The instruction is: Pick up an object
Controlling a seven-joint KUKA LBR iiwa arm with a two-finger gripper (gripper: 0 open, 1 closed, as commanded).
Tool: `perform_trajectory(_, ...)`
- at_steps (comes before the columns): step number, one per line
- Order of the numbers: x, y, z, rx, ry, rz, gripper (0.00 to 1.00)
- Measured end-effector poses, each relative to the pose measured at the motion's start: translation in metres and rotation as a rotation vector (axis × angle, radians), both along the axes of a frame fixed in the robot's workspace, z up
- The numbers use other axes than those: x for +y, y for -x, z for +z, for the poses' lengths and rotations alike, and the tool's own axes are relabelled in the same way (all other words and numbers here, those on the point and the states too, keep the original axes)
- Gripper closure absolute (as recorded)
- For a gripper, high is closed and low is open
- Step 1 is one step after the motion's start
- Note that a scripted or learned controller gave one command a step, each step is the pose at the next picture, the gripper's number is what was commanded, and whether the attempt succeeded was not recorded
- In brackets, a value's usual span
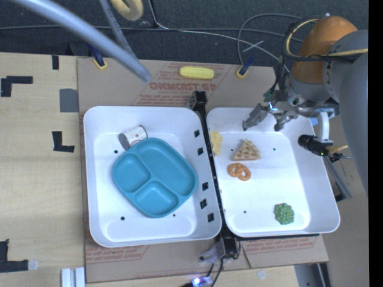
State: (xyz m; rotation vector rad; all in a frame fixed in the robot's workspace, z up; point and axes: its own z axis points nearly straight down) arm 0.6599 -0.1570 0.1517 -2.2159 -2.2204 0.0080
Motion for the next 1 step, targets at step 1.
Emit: perform_trajectory(1,0.0016,0.0,-0.044,-0.001,0.0,0.001,0.0)
